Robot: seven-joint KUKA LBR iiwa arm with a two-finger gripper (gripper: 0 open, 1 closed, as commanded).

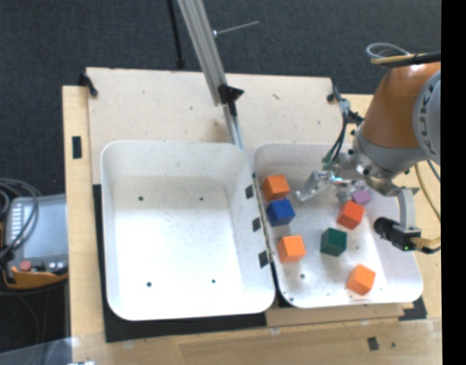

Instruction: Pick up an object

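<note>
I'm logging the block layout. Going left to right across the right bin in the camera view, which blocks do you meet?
Blue block → green block → red block → orange block near the bin's front corner.

- White bins: two, the left bin (179, 226) and the right bin (400, 280).
- Orange blocks: three, at (276, 186), (292, 247) and (361, 279).
- Red-orange block (350, 214): one.
- Blue block (280, 211): one.
- Green block (334, 242): one.
- Pale purple block (362, 197): one, partly hidden under the arm.
</note>
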